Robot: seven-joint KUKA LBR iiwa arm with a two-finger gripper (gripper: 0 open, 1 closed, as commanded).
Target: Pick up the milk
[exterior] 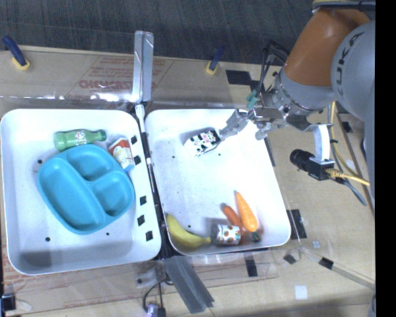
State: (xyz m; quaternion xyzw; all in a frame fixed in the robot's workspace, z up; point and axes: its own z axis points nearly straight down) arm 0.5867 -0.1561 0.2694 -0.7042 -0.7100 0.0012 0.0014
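Your gripper (245, 124) hung spread with nothing between its 2 fingers, the milk (204, 140) lying just ahead below it, so you needed to straddle the carton squarely before squeezing.

A broad bare stretch is left across the middle of the right bin (185, 197). The milk (204, 140) is flanked by bare floor on its left and below, while its right side is crowded by the gripper (245, 125). The near edge is blocked by banana (185, 233), carrots (245, 211) and can (228, 234).
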